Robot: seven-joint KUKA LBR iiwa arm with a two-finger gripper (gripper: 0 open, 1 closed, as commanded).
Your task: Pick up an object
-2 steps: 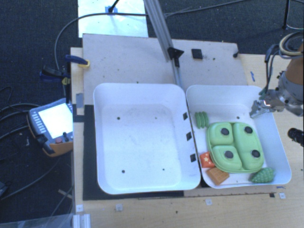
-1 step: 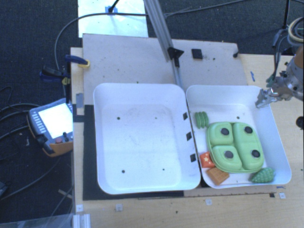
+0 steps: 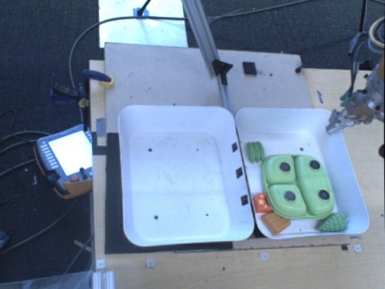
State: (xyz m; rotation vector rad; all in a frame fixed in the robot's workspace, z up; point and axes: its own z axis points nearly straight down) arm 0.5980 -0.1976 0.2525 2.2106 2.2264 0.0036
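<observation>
Gripper [image 3: 338, 123] over right bin [image 3: 355, 179] upper right rim, we cannot tell its state, green tray [image 3: 298, 185] crowding the bin's lower half.

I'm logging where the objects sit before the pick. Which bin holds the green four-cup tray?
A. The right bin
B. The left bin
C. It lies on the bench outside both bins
A: the green four-cup tray lies inside the right bin, alongside smaller green and orange pieces.
</observation>
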